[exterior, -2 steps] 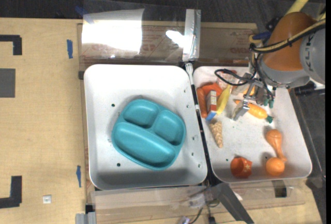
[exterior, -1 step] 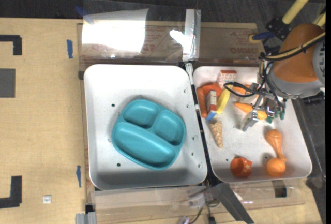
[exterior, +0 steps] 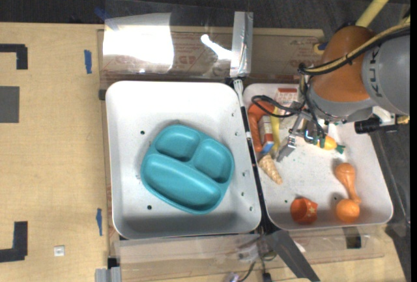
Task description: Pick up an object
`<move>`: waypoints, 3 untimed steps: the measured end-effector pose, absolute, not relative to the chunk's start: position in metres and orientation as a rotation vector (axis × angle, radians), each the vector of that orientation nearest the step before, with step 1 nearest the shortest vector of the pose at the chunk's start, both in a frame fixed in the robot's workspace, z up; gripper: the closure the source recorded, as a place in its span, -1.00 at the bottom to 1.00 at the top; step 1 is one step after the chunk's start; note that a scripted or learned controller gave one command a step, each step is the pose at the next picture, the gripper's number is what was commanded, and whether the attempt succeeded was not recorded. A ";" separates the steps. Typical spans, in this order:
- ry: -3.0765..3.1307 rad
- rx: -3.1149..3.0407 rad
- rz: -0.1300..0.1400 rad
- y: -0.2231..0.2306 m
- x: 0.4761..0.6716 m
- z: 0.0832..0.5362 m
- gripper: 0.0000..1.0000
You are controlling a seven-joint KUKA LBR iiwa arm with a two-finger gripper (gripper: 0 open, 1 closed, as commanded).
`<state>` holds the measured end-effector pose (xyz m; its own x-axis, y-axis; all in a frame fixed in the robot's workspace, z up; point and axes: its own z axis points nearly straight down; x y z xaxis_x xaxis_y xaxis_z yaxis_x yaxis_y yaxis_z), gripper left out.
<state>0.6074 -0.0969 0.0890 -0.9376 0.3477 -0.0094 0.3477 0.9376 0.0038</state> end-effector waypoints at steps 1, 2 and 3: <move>3.075 0.591 0.000 -0.102 0.547 0.090 -1.00; 3.091 0.476 -0.002 -0.136 0.495 0.090 -1.00; 3.122 0.203 -0.001 -0.142 0.595 0.089 -1.00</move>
<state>0.5949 -0.1416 0.0888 -0.9915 0.1293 -0.0132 0.1293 0.9916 0.0003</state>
